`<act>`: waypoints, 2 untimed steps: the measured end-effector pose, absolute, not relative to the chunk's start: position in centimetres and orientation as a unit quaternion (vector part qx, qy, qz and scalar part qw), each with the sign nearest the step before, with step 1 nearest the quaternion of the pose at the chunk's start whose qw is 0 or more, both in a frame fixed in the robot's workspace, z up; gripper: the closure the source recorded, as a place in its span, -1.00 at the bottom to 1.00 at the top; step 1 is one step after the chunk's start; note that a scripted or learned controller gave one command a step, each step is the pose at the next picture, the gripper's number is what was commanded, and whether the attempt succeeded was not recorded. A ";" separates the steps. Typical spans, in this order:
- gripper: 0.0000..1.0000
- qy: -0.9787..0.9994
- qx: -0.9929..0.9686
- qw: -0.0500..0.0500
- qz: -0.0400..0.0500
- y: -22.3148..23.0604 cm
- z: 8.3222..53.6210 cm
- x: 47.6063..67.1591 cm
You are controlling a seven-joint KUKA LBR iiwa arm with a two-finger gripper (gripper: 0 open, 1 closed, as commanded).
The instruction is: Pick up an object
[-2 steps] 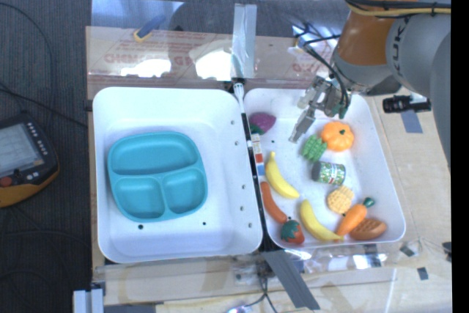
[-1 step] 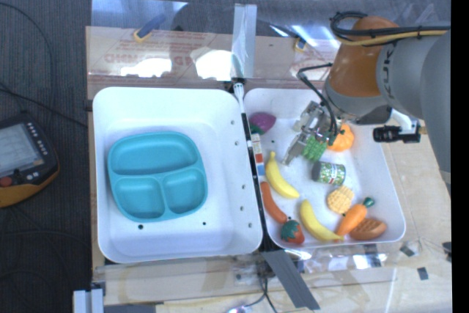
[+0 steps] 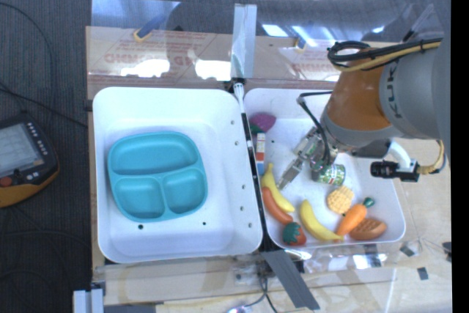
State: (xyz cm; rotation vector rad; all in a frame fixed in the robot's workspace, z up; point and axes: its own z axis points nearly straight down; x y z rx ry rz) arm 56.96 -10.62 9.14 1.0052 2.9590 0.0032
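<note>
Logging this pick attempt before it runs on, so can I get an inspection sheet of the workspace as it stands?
Surface: two white bins side by side, left bin and right bin.
Job's things: in the right bin, two bananas, carrot, corn, strawberry, purple piece, green can.
Clutter: teal divided tray in the left bin.
Hand: hand low over the right bin, beside the can; nothing seen between its fingers.
Cables: black cable looped on the arm.
Surroundings: pendant on grey carpet, left.

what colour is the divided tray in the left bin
Turquoise blue; the divided tray shows plainly in the camera view.
</note>
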 end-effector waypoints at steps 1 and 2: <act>-1.00 0.916 0.401 0.007 0.002 -13.8 9.0 60.7; -1.00 0.882 0.471 0.008 0.003 -15.1 9.1 54.9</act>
